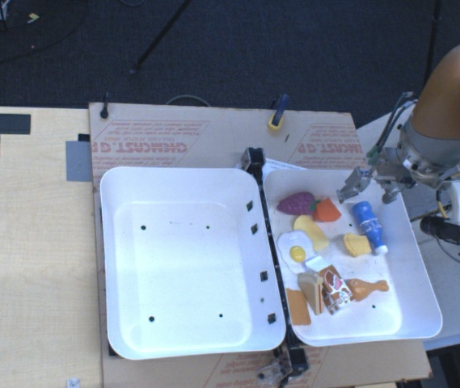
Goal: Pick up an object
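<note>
The right bin (pixel 419 297) holds several toy foods. A purple eggplant (pixel 296 203) and a red-orange piece (pixel 325 210) lie at the back. A blue bottle (pixel 368 225) lies beside a small yellow block (pixel 356 245). Nearer the middle are a yellow fruit (pixel 312 233) and a fried egg (pixel 295 251). At the front lie a brown patterned box (pixel 331 289), a brown drumstick (pixel 367 288) and an orange slice (pixel 297 306). My gripper (pixel 373 186) hangs open over the bin's back right, just above the blue bottle, with nothing between its fingers.
The left bin (pixel 120 217) sits beside the right one, joined by a black divider clip strip (pixel 262 249). Both rest on cardboard (pixel 181 140). A blue-yellow clamp (pixel 278 113) holds the cardboard's far edge. The wooden bench (pixel 27 281) stretches to the left.
</note>
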Controlling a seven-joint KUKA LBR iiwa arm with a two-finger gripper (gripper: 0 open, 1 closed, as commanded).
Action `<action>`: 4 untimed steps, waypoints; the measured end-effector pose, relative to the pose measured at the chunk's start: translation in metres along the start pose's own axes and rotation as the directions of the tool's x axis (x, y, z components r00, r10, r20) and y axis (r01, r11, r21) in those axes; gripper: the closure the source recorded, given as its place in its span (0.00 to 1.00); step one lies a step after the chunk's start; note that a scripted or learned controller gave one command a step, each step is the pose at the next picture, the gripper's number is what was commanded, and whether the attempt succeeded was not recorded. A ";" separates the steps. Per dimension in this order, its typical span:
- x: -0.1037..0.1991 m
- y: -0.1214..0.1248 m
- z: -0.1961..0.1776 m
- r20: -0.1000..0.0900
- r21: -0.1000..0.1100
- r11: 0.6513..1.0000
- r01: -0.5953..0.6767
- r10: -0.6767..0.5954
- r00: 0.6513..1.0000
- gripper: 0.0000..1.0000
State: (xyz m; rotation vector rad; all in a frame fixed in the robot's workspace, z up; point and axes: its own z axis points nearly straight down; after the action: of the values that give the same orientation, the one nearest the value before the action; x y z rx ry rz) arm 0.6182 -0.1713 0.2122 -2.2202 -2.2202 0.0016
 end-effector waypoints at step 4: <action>0.229 0.014 0.018 -0.005 -0.011 1.000 0.011 -0.011 1.000 1.00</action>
State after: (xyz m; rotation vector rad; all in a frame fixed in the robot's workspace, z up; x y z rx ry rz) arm 0.6319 0.0573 0.1943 -2.2114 -2.2351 -0.0166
